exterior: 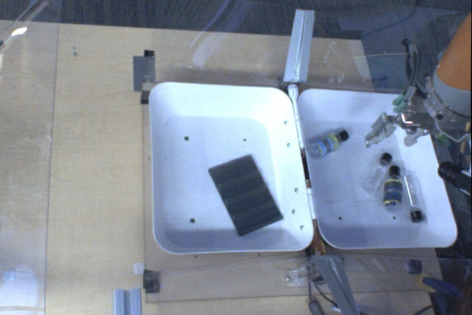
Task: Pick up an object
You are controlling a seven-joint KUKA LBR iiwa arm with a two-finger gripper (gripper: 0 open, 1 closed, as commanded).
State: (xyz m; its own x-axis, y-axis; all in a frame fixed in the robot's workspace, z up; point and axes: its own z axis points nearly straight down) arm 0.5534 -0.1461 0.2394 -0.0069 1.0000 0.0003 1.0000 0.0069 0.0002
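**Desk:** What have you got on the overhead?

**Me:** Two white bins side by side on the bench. The left bin (166, 158) has one thing in it: a dark ribbed rectangular pad (245, 194), lying flat and turned at an angle, toward the near half of the bin floor.

**Desk:** And the right one?

**Me:** The right bin (332, 229) carries the small stuff. A clear bottle with a dark cap (327, 143) lies on its side near the left wall. Toward the right, a small blue bottle (392, 188) lies beside a clear tube with a black end (411, 199); a small black cap (385, 158) sits just above them.

**Desk:** Arm?

**Me:** I see it coming in from the right, orange band at the frame edge. The gripper (383, 126) hangs over the upper right part of the right bin, above the blue bottle and apart from it. Its fingers (376, 130) look spread, nothing between them.
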